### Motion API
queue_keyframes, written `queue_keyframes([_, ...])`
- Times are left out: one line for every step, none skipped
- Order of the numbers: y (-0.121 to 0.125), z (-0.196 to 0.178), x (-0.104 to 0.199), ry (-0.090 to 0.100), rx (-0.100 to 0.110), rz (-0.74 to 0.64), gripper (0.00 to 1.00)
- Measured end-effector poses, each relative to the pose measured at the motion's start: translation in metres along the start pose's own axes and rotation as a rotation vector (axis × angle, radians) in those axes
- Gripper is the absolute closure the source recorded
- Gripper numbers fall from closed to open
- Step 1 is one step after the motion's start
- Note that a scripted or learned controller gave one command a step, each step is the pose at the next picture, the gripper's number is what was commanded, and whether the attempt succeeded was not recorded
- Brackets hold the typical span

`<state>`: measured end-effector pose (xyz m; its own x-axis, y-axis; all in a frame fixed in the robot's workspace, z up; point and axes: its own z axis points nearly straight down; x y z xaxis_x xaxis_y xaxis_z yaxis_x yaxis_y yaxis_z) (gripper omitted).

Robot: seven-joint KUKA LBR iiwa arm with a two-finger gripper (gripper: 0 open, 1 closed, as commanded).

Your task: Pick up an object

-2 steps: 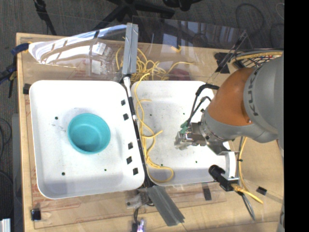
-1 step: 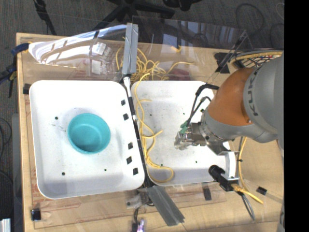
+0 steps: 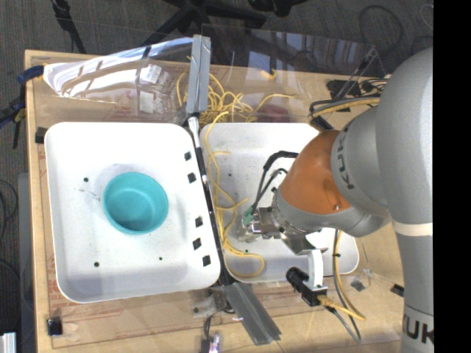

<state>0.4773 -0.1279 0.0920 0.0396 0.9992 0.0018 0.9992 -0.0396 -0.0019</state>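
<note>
Arm (image 3: 346, 175) reaches into the right bin (image 3: 243, 134) at lower centre of frame — whether the gripper (image 3: 254, 225) is spread or pressed together cannot be told — while a teal bowl (image 3: 135, 202) sits in the left bin (image 3: 73, 256).

A: What sits on the wooden bench (image 3: 44, 285)?
B: 2 shallow white bins side by side: the left bin (image 3: 66, 271) and the right bin (image 3: 243, 134), touching along the middle.
A: Anything else?
B: Yellow cable (image 3: 221, 105) behind them, plus a clear plastic sheet (image 3: 110, 76) at the back left.
</note>
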Motion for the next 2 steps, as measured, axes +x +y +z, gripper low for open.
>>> queue_keyframes([0.064, 0.001, 0.02, 0.0, 0.002, -0.027, 0.0])
queue_keyframes([0.02, 0.001, 0.015, 0.001, 0.003, -0.178, 0.0])
